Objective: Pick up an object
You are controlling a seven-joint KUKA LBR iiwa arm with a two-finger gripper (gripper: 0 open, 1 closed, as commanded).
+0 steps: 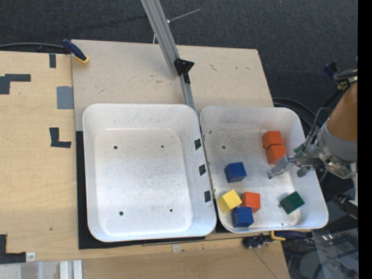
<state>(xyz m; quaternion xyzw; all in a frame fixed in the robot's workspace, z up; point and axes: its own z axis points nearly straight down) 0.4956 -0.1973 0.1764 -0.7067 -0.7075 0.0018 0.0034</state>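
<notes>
While the end effector [283,166] hangs — grip unreadable — the orange block [274,146] lies just beside it.

The bench [35,156] looks like pale matt wood. Both white bins [142,112] seem smooth plastic, scuffed with dark specks. The slanted pole [157,22] looks like dull brushed metal.

arm [342,133]: grey, orange band | pincer [286,166]: grey metal
</notes>
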